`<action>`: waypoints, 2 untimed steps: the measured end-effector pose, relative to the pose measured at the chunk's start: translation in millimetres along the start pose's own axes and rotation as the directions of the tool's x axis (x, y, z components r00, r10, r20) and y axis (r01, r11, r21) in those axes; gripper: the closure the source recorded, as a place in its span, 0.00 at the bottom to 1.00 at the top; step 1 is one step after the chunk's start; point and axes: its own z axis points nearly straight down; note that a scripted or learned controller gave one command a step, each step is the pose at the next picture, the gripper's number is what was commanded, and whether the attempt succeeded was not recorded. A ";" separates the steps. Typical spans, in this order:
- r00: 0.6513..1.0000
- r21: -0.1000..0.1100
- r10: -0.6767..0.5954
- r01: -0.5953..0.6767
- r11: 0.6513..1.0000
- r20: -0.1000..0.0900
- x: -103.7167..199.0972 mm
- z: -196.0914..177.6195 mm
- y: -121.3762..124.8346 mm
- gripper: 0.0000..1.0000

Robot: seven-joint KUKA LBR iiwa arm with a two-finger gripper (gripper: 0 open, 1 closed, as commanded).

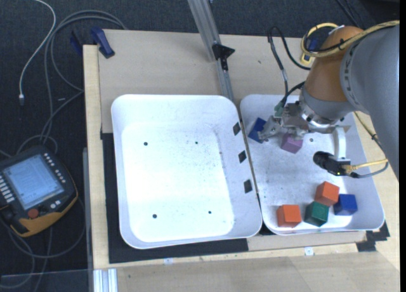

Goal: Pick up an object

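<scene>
Gripper [287, 133] hanging low in the right bin [374, 216], a purple block [292, 144] sitting at its fingertips.

Whether the jaws are clamping that block or just touching it, I cannot tell. A blue block [256, 129] is lying just left of the jaws. Well below them, toward the bin's near edge, two orange blocks [288, 214] [327, 192], a green block [317, 213] and another blue block [346, 204] are clustering together.

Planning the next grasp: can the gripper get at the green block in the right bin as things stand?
Probably yes. The green block lies uncovered near the right bin's front edge, but orange blocks and a blue one crowd it, so the gripper would have little finger room.
</scene>
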 end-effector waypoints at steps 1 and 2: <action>1.000 -0.002 0.001 -0.001 1.000 -0.004 -33.4 0.7 15.8 0.00; 1.000 0.083 -0.012 0.012 0.996 -0.007 2.3 4.6 60.3 0.00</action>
